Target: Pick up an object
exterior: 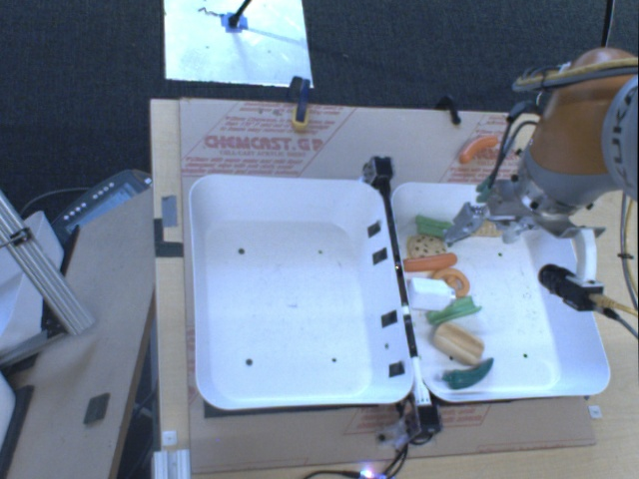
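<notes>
Pincer seen over upper part of right bin — whether together or apart cannot be told. Toy foods are clustered along that bin's left side: cookie, carrot, bread roll, dark green pepper. Nothing is seen gripped.

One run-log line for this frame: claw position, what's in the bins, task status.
claw: above right bin, near cookie | items: carrot, bread roll, green pepper lying in bin | pick: not yet done
</notes>
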You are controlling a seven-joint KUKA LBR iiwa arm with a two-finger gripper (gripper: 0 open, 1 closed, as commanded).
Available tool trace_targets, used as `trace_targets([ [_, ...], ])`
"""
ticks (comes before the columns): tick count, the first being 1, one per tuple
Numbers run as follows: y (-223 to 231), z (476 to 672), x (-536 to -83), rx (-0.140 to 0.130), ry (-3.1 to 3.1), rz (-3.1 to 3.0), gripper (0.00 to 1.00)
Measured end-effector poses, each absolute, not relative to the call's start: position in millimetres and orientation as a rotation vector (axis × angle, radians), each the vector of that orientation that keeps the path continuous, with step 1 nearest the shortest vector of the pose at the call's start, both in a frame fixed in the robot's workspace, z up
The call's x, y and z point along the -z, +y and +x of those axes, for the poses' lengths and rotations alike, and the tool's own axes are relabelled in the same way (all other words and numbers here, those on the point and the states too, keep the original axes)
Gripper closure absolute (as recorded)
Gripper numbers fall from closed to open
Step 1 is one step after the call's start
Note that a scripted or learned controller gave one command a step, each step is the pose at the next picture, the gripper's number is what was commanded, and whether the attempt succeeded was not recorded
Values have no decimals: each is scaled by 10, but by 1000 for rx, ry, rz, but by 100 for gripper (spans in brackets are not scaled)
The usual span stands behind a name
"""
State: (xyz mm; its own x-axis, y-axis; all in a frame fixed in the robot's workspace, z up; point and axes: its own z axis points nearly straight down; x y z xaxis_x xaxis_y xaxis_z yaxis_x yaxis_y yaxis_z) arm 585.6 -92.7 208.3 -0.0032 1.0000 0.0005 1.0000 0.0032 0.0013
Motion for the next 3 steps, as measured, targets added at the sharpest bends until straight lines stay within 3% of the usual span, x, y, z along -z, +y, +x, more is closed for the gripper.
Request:
trace_targets([
  [1,-887,6070,-777,3,2229,2219,0],
  [2,-899,6090,-959,-4,2223,2216,100],
  [3,-330,5553,-1899,-9,2229,2210,100],
])
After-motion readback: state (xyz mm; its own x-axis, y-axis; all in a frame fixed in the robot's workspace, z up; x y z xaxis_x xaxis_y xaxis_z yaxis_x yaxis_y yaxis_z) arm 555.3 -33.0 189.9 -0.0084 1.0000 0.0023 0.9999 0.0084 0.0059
